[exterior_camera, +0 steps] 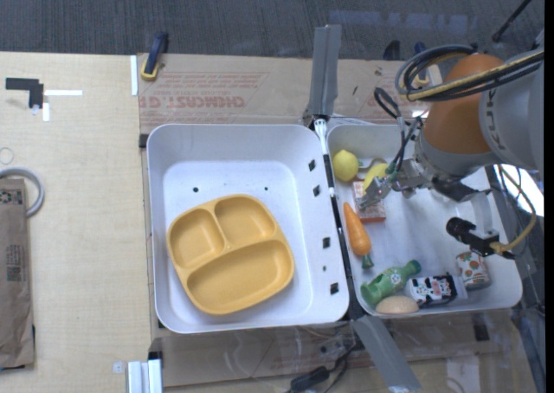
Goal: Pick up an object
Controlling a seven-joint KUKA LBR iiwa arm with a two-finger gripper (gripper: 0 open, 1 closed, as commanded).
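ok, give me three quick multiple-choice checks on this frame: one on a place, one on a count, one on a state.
1. Where does the yellow three-compartment plastic plate lie?
A. left white bin
B. right white bin
C. on the cardboard

2. How many lemons lie in the right white bin?
A. none
B. one
C. three

3. How does the green plastic bottle rest?
A. upright
B. on its side
C. propped against the plate

Answers: 1 A, the plate sits on the floor of the left white bin. 2 B, a single yellow lemon lies near that bin's far left corner. 3 B, the bottle lies flat beside the orange carrot.
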